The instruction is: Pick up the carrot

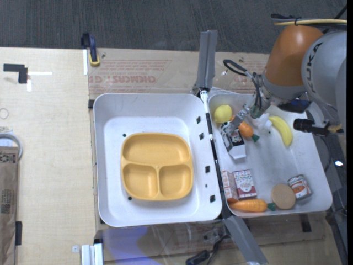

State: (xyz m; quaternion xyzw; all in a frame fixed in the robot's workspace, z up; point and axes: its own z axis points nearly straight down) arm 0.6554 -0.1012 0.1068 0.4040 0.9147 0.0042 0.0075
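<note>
- Whether the jaws (pixel 244 127) are wide or narrow cannot be told from this view; they sit low in the upper left part of the right bin (pixel 317 164), with a small orange thing (pixel 246 130) just at their tip.
- The carrot (pixel 249 205) lies on its side along the near edge of the right bin, well apart from the jaws, its green end pointing right towards a round tan disc (pixel 283 196).
- Just above the carrot stand two small red and white cartons (pixel 239 184), side by side.
- A small can (pixel 299 186) lies to the right of the disc.
- A lemon (pixel 223 114) sits in the upper left corner of that bin, and a banana (pixel 282 130) lies to the right of the jaws.
- The left bin (pixel 110 164) holds a yellow divided plate (pixel 157 166) with three sections.
- The grey arm (pixel 325 65) with its orange band reaches in over the upper right corner of the bench (pixel 44 148).
</note>
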